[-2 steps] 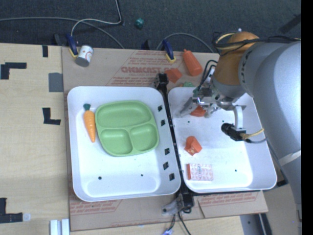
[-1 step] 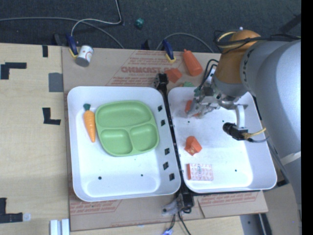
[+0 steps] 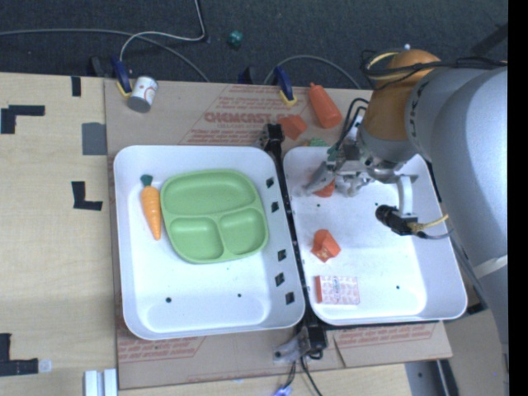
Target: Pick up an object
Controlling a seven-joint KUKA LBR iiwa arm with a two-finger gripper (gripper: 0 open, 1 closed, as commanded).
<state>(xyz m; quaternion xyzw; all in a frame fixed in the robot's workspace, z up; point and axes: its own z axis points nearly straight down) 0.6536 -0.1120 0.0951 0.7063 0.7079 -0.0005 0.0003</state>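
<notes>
Here the claw (image 3: 330, 180) hides its grip state; the carrot (image 3: 151, 209) lies lengthwise, tip toward camera.

My end effector (image 3: 330, 180) sits low in the right bin (image 3: 429, 295), touching an orange piece (image 3: 325, 190); another orange block (image 3: 325, 244) lies nearer, a carrot (image 3: 151, 209) beside the green plate (image 3: 216, 214)

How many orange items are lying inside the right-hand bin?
2: an orange block mid-bin, and an orange piece under the pincer near the bin's top left. The arm may hide others.
</notes>
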